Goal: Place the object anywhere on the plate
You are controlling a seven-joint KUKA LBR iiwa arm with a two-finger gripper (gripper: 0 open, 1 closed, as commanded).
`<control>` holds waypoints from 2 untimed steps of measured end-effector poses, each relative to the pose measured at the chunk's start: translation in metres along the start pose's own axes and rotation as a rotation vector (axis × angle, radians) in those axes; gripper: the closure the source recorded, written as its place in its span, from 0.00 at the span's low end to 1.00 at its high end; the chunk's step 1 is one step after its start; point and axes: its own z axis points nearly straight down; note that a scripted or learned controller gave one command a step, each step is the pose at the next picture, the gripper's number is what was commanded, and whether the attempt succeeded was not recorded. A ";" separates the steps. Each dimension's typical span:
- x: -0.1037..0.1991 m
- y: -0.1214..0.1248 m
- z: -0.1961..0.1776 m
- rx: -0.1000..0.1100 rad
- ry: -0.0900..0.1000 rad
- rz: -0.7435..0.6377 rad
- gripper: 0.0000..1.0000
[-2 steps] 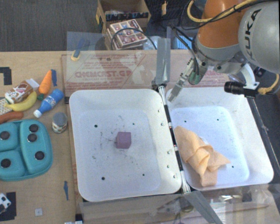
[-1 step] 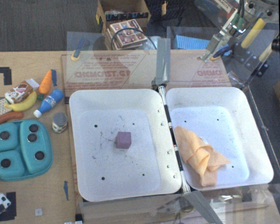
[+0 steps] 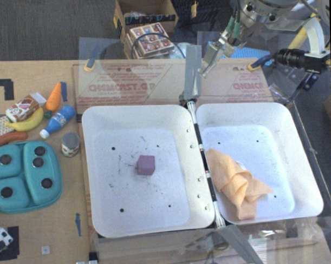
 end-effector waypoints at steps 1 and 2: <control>0.037 0.052 -0.002 -0.004 -0.003 -0.033 0.00; -0.004 0.020 -0.002 -0.001 -0.001 -0.153 0.00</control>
